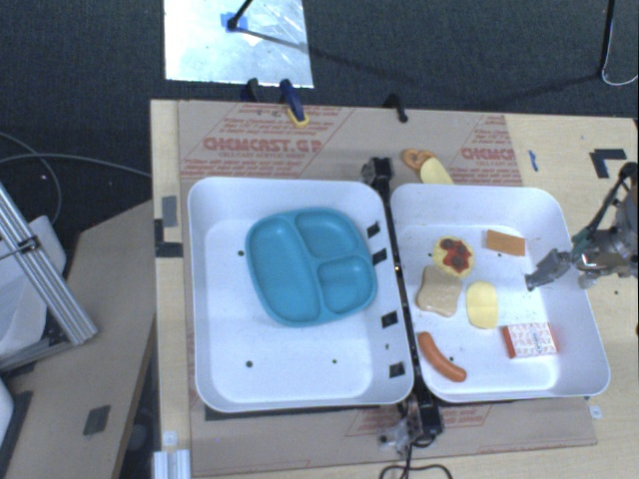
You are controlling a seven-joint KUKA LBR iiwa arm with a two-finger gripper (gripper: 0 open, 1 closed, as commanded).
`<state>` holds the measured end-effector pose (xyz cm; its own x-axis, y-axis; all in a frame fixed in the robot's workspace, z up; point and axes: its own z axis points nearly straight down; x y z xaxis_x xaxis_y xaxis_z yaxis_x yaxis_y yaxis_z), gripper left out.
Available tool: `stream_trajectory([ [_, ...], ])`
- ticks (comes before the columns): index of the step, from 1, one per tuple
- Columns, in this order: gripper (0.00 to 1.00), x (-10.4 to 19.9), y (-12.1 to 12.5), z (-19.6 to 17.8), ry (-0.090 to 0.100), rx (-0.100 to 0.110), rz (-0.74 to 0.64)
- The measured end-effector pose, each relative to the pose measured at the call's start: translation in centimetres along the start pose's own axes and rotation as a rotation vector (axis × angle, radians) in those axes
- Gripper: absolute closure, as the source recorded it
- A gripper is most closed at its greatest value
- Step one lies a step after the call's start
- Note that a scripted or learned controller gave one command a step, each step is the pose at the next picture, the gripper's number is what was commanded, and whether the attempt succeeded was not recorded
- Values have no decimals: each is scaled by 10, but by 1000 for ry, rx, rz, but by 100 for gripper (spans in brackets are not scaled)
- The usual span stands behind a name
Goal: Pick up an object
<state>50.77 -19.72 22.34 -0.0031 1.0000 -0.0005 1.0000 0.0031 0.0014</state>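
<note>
The right bin [571, 230] holds several toy foods. A round yellow piece with a red top [454, 254] lies near its middle, and an orange block [505, 241] lies to the right of it. Below them are a tan bread slice [438, 291] and a pale yellow piece [482, 304]. A red sausage [440, 356] lies near the front edge, and a red-and-white box [528, 340] sits at the front right. My gripper [551, 267] hangs over the bin's right side, above the box and right of the orange block, with nothing seen in it.
The left bin [220, 367] carries a blue divided plate [311, 265]. Behind the right bin, a yellow piece [436, 173] and an orange piece [414, 157] lie on the cardboard. A blue-and-yellow clamp [294, 105] sits at the bench's back edge.
</note>
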Motion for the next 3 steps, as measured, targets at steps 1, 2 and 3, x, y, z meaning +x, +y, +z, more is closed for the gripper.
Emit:
stream_trajectory([
  [1, 0, 75, 43, 143, -1, -8, -7],
  [2, 100, 71, 44, 124, 0, -13, 0],
  [3, 0, 70, 44, 125, 0, -12, 1],
])
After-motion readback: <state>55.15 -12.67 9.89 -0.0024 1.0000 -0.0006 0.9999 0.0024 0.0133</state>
